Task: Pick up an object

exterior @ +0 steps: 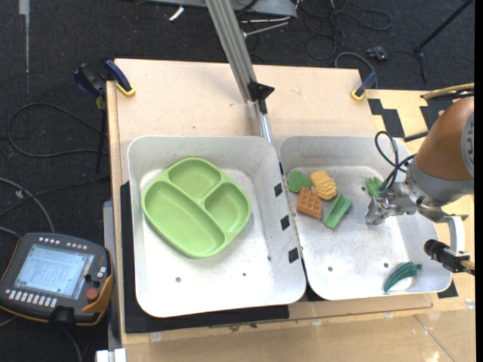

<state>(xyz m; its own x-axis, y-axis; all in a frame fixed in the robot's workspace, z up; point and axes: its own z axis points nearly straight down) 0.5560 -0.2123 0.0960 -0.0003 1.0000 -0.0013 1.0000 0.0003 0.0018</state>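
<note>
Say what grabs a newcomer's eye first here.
The green divided plate in the left bin stands out first. Next, the cluster of toy food in the right bin: a waffle, a yellow piece and green pieces near its back left. Then the gripper, low over that bin's right side, by another green piece.

The arm (453, 153) is running off the right edge, so only its orange band and grey wrist are showing. The gripper (375, 216) is looking too small and blurred to tell how its fingers are standing. The wrist is covering part of the right bin's (355, 277) far rim. A green toy (374, 186) is lying partly hidden behind the gripper, its shape staying unclear.
</note>
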